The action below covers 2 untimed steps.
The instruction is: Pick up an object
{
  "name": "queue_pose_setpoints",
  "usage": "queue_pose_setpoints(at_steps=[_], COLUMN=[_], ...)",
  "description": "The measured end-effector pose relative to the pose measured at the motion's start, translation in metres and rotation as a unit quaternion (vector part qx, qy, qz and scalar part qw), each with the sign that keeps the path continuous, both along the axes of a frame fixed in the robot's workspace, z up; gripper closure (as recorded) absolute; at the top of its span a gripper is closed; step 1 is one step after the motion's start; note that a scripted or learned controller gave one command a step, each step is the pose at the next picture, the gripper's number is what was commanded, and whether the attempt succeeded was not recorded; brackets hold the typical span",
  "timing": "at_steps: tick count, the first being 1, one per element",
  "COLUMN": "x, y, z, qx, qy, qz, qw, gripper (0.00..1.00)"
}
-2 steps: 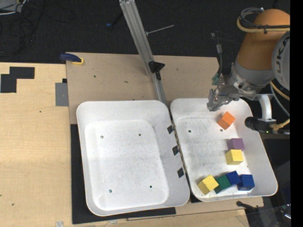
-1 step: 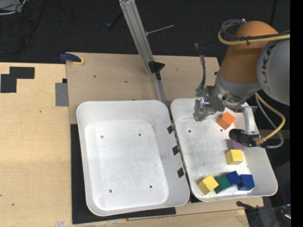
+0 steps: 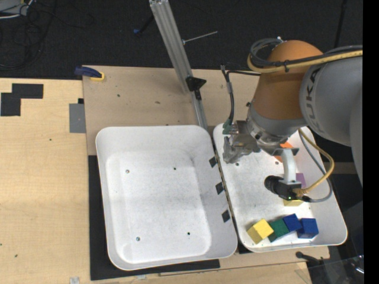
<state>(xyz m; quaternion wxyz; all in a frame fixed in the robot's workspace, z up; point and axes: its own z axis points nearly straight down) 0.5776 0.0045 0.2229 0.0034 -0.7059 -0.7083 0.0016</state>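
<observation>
In the right bin [image 3: 249,200], near its front edge, lie a yellow block [image 3: 259,230], a green block [image 3: 279,229] and two blue blocks [image 3: 291,222] [image 3: 307,227], huddled together. A small purple piece [image 3: 300,178] and an orange piece [image 3: 288,145] peek out beside the arm's wrist. My gripper [image 3: 232,152] hangs low over the back left part of the right bin, close to the divider between the bins. Nothing shows between its fingers, and I cannot make out how they stand.
The left bin [image 3: 118,158] lies beside the right one. A slanted aluminium rail [image 3: 175,46] rises from behind the bins. The arm's grey body and orange band [image 3: 290,81] cover the back of the right bin. A black cable with a green light [image 3: 290,197] hangs over it.
</observation>
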Motion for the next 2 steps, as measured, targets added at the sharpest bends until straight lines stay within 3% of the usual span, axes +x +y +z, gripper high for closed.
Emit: queue_pose_setpoints(at_steps=[2], x=[-0.054], y=[0.084], z=[-0.011], qx=[-0.0006], qy=[0.0], qz=[0.0], qw=[1.0], gripper=[1.0])
